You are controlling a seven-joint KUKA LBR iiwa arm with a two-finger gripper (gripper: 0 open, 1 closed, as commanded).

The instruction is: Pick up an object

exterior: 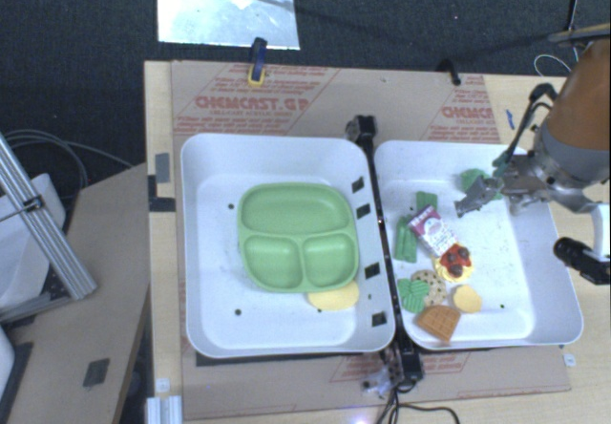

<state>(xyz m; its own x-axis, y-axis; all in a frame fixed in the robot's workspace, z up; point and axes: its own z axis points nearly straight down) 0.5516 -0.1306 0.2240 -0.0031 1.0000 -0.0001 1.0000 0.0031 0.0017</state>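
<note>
1. Lying loose on the floor of the right bin [549, 322]: a small heap of toy food, none of it lifted yet. Counted from the top: a dark green piece [473, 179] near the claw, two green strips [416, 222], a pink-and-white packet [432, 229], a red berry-topped piece [455, 261], a chocolate-chip cookie [429, 286], a green ridged piece [412, 295], a round yellow-orange piece [467, 299] and a waffle-like orange wedge [438, 322].
2. Hanging over the upper right part of that same bin: the claw [474, 199], reaching in from the right, fingertips pointing left toward the heap.
3. Judging by the fingertips: apart a little, nothing visible between them, so nothing gripped; exact opening hard to read at this slant.
4. Closest candidates: the dark green piece just beside the tips, and the packet and strips a little below-left.
5. Remaining, by this reading: nearly the whole task, meaning settling over one item, closing, lifting clear.
6. Sitting in the left bin [205, 317]: a green divided plate [296, 236] with a yellow piece [334, 297] touching its lower edge, well apart from the claw.
7. Carrying both bins: a worktop [315, 88] covered in printed cardboard.
</note>
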